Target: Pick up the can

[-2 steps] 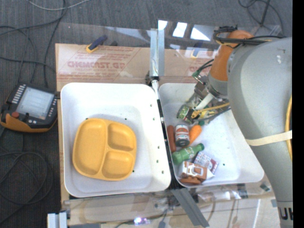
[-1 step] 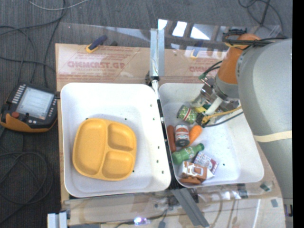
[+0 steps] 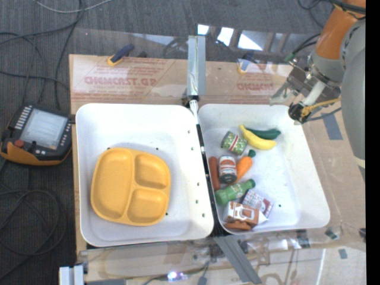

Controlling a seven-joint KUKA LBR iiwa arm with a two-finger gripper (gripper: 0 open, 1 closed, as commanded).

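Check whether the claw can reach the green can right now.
Probably yes: the green can lies uncovered, with the claw near its bin's far corner, though the banana sits close beside it.

One fixed camera looks down at a slant from high above the brown table [image 3: 136, 82], framing the left shallow white bin [image 3: 133, 126] and the right shallow white bin [image 3: 297, 186].

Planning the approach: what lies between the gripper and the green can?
In the camera view, the banana and a dark green vegetable against it lie between the gripper and the green can; the rest is bare white bin floor.
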